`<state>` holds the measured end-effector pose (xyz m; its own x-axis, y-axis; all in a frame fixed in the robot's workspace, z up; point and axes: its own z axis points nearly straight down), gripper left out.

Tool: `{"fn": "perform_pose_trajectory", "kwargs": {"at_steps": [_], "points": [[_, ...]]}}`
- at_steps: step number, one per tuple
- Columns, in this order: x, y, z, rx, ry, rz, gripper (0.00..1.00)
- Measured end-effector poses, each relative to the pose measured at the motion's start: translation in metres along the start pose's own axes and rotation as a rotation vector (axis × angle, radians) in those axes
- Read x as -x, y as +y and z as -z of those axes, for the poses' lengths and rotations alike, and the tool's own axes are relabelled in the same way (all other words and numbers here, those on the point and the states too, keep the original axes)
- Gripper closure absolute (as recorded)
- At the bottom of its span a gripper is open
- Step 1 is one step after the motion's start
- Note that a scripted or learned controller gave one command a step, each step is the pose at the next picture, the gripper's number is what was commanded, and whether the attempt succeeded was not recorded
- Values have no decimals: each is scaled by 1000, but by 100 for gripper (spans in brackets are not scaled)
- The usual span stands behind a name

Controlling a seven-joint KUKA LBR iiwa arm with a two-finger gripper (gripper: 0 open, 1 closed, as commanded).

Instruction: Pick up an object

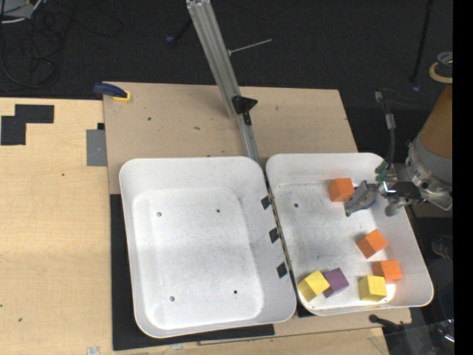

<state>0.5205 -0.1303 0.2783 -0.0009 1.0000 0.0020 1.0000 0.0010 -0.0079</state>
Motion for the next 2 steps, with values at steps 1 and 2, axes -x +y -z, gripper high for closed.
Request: {"fn": "perform_pose_trajectory", "kwargs": {"at_steps": [1, 2], "points": [[1, 0, 2, 5, -1, -4, 0], [8, -1, -44, -1, 0, -3, 0]]}}
